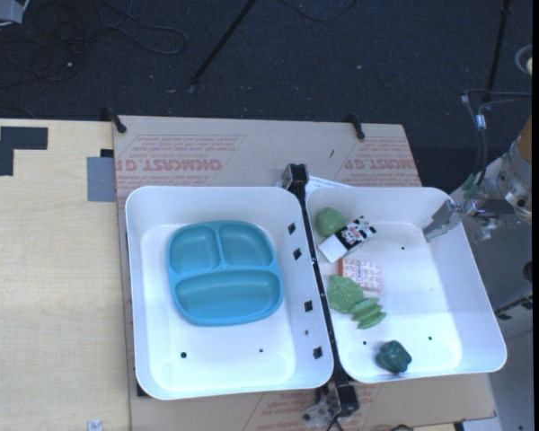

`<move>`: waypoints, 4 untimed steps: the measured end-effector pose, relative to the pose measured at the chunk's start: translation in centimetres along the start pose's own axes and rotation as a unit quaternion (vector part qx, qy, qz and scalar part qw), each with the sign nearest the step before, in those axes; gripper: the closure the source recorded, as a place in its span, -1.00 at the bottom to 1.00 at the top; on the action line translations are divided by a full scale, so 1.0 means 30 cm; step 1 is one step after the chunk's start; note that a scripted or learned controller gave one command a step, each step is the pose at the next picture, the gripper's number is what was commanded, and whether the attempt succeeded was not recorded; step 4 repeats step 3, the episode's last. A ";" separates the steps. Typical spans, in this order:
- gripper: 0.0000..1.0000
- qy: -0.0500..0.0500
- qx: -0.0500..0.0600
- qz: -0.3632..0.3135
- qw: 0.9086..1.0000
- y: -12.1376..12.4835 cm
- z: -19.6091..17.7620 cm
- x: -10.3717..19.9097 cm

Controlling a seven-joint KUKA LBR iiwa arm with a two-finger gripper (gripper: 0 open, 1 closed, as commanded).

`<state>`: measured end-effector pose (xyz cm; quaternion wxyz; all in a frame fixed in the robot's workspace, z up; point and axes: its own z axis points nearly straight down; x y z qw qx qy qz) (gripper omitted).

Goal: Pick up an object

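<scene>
Two white bins sit side by side on the counter. The right bin (pixel 458 330) holds five small things. Nearest, by its front edge, is one dark green lump (pixel 394 356). A bit farther back, near the wall between the bins, lies one light green leafy toy (pixel 355 301). Just behind it, touching it, is one small pink and white card (pixel 366 275). Farther still is one black and white toy (pixel 353 234) lying on a white block, and right beside it, near the back left corner, one round green ball (pixel 331 221).

The left bin (pixel 153 330) holds one blue plate (pixel 224 271) with three parts, sitting in the middle.

The gripper (pixel 445 218) is at the right bin's far right corner, over the rim. It holds nothing, and I cannot tell how wide it is.
</scene>
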<state>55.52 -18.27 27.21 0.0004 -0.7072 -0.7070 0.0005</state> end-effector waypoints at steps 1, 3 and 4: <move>1.00 0.000 0.001 -0.001 1.000 0.000 -0.032 -0.002; 1.00 0.003 -0.002 -0.008 1.000 -0.145 0.091 0.775; 1.00 0.003 -0.002 -0.008 1.000 -0.145 0.091 0.775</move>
